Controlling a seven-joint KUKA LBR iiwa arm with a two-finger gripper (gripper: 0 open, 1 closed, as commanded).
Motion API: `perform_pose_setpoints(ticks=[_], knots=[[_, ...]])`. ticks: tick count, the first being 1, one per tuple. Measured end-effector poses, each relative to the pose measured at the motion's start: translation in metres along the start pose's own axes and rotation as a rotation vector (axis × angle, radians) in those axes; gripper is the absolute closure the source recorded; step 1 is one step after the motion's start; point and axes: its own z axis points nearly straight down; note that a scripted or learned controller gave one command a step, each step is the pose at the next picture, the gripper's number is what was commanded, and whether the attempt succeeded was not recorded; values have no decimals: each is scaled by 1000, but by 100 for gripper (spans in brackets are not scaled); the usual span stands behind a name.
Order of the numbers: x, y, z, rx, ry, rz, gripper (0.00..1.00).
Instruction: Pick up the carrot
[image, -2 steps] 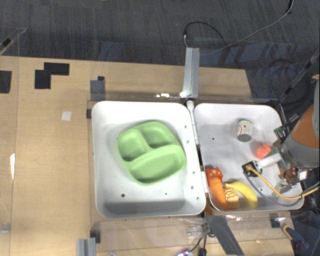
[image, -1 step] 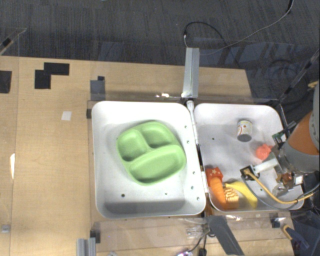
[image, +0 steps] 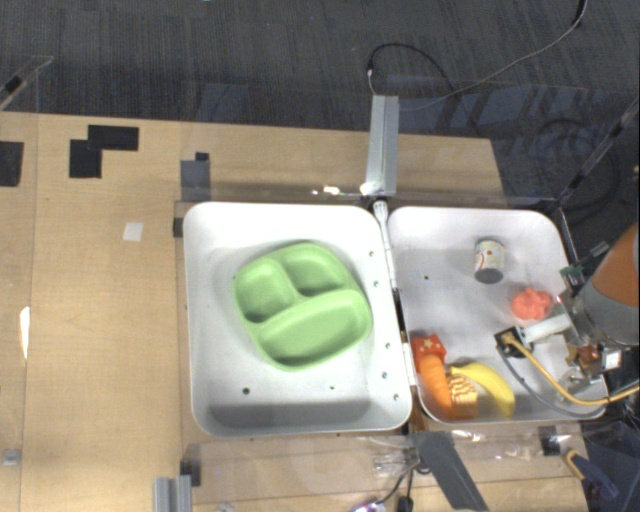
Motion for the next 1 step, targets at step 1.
perform_pose_setpoints(ticks=[1], knots=[[1,1,8,-2,5,-7,0]])
